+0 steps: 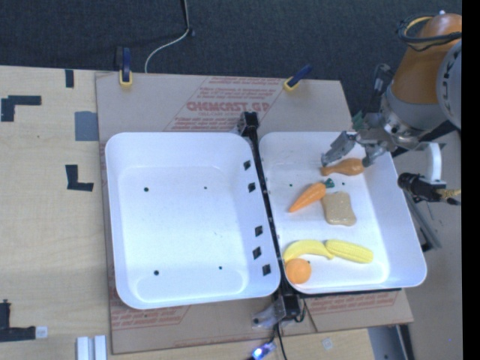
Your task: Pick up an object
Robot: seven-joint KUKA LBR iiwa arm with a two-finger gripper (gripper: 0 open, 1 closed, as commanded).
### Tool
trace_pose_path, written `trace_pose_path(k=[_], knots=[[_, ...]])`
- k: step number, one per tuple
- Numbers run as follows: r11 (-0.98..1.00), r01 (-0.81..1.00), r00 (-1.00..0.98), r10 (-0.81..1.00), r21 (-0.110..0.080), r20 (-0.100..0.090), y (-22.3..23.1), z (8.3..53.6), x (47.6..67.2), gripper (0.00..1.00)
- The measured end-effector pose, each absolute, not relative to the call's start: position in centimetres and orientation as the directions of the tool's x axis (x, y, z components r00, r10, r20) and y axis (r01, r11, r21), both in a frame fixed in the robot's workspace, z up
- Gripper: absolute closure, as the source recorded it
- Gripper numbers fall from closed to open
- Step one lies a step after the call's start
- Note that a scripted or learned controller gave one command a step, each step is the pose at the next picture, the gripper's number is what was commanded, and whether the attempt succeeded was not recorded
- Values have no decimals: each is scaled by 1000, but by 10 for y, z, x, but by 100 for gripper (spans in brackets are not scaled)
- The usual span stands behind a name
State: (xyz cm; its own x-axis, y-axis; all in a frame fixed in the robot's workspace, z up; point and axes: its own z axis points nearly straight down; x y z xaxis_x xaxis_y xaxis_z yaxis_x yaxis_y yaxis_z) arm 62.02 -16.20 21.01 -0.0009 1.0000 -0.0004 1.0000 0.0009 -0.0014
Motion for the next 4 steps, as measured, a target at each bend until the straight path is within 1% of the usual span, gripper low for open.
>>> trace_pose_path(k=[1,2,3,4], knots=[[1,1000,-1,1000,-2,-2,-175,176,640,0],[3,1000,-3,1000,2,0,-164,189,670,0],[2,1000,-2,1000,0,-1,-164,198,669,100],[3,1000,-3,1000,-1,-3,-164,208,669,100]])
